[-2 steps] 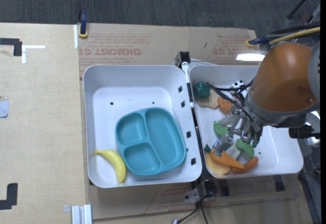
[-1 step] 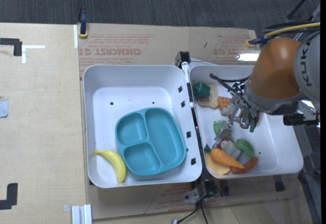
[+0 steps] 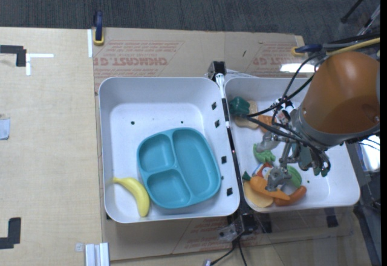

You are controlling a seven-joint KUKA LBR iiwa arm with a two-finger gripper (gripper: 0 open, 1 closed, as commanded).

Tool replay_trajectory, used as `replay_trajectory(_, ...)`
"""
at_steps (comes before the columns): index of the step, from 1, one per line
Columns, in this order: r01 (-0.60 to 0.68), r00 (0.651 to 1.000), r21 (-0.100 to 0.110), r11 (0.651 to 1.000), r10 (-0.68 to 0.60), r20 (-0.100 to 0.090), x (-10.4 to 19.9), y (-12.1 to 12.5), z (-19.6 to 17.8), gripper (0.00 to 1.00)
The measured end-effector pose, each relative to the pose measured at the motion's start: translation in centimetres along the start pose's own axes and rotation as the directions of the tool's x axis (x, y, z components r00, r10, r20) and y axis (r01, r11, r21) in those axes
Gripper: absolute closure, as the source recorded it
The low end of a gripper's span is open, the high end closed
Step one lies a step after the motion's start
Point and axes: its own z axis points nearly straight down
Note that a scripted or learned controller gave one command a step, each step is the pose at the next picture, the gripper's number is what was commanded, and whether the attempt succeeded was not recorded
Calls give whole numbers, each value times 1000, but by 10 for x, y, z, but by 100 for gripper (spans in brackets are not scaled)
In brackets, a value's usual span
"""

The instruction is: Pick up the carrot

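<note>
Gripper (image 3: 279, 178) hangs low in the right bin (image 3: 344, 195), right down among the toy food — whether its tips are parted or closed I cannot tell from this angle. Just below and beside it lies the carrot (image 3: 284, 193), orange, curving toward the bin's front wall, seemingly touching the tool. Green pieces (image 3: 264, 153) sit just behind. Across the divider, the left bin (image 3: 121, 113) carries a teal divided plate (image 3: 178, 167) with a banana (image 3: 136, 192) beside it.
</note>
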Motion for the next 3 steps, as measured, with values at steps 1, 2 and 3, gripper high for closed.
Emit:
replay_trajectory(1,370,929,1,929,-370,4,-1,17,-1,0)
replay_trajectory(2,277,961,1,961,-277,1,-22,-57,56,0)
replay_trajectory(3,426,905,1,905,-426,5,-13,-6,0,0)
